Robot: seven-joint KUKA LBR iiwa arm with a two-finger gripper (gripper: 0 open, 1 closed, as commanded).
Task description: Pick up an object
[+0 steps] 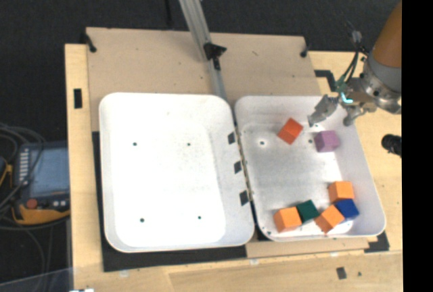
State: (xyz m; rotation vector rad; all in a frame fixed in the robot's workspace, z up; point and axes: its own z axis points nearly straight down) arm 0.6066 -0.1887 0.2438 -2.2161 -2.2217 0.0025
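Observation:
The right bin [270,169] holds several small blocks. An orange-red block [291,130] lies near its far side, with a purple block [327,141] just to its right. At the near edge sit an orange block [287,218], a dark green block [308,210], an orange block [331,217], a blue block [346,208] and another orange block [341,190]. My gripper [336,110] hangs open over the bin's far right corner, above and slightly behind the purple block, with nothing between its fingers.
The left bin [169,169] lies beside the right one. A slanted metal pole [193,7] rises behind the bins. A teach pendant [40,179] and cables sit off the bench at the left.

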